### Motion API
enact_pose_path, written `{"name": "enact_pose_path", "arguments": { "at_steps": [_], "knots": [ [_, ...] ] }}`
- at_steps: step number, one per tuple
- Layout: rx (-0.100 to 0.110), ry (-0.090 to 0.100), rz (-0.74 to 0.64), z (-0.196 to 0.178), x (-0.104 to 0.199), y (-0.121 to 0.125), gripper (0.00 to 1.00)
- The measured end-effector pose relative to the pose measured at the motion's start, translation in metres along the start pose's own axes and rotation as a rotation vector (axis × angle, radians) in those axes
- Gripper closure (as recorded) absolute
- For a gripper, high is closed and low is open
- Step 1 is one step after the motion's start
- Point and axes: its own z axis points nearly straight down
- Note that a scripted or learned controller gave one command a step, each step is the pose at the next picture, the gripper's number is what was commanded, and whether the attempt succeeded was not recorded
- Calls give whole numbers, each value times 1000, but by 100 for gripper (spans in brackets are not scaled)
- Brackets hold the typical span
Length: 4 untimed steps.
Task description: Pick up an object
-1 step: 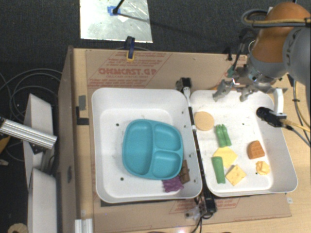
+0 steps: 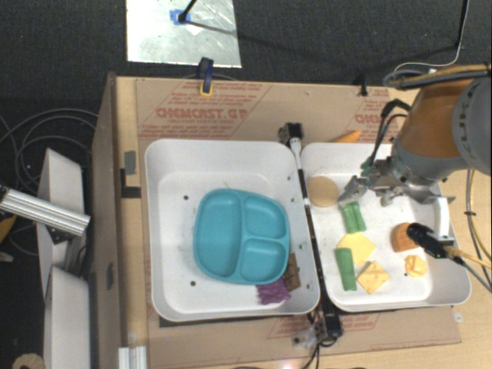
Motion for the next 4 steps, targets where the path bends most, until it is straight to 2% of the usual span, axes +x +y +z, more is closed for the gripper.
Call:
{"name": "enact_pose_path", "arguments": {
  "at_steps": [1,2,3,4],
  "knots": [
    [-6,-1,-3,79,-2,6,0],
    [-4,0,0,68,-3,-53,0],
    [-6,0,-1,76,-2,-82,0],
    [-14,-2,-2,64,-3,-79,100]
  ]
}}
